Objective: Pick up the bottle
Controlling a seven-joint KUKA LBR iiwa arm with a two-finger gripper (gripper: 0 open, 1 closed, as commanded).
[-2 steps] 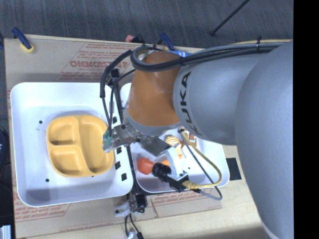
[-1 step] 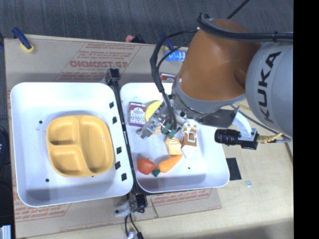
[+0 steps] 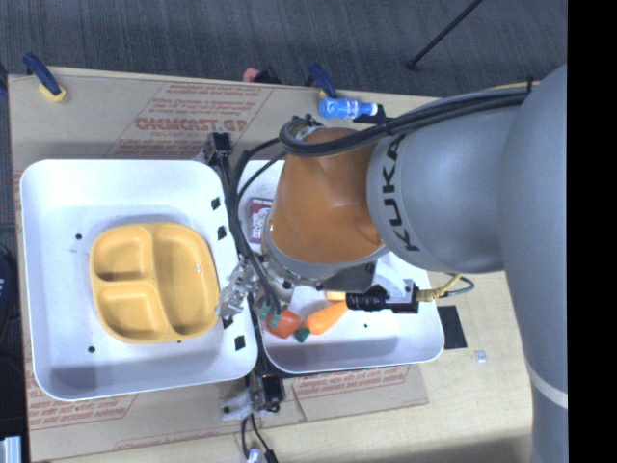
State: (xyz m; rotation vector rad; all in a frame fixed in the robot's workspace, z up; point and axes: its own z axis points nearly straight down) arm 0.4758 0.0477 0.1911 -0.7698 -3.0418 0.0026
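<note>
- Your arm, with its orange band, hangs over the middle of the right bin and hides much of its floor.
- At that bin's near side lies an orange carrot-like toy.
- Your claw sits low at the bin's near-left corner, by the wall shared with the other bin. I cannot tell how wide it stands or whether it has hold of anything.
- What looks like the bottle, blue and clear, lies on its side at the bin's far rim, diagonally across the bin from the claw.
- Its long axis runs along that rim, and the slimmer end seems to point toward the bin's right side.
</note>
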